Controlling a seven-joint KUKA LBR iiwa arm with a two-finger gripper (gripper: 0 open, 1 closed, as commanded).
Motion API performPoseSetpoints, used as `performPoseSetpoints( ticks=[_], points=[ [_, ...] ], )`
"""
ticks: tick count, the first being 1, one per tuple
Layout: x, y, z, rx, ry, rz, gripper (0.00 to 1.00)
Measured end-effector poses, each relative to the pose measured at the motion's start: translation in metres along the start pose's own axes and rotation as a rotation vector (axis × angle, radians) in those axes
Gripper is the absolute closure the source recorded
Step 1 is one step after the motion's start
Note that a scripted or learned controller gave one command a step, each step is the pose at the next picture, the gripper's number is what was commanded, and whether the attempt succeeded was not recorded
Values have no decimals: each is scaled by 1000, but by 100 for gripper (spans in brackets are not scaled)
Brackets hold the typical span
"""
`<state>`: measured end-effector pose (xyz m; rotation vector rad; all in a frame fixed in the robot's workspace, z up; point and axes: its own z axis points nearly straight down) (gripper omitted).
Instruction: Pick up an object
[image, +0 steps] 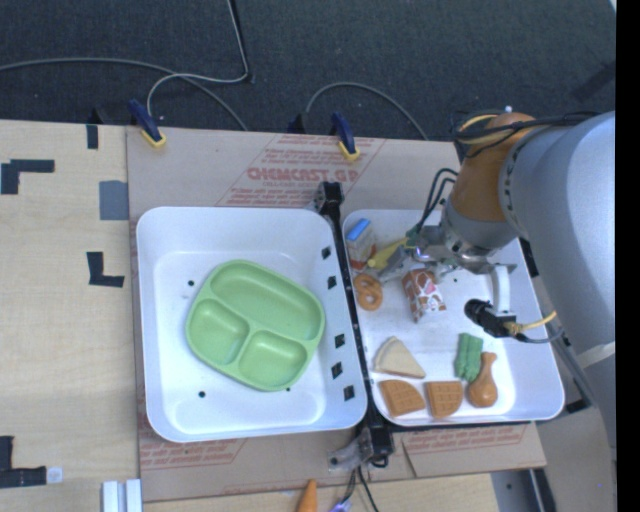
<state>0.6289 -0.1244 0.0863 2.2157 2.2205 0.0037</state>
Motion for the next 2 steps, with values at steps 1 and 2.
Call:
performPoseSetpoints(
  ticks=[1, 2],
  points=[
    [-1, 0, -11, 0, -1, 0, 100],
    [71, -22, -99, 5, 2, 0, 100]
  ],
)
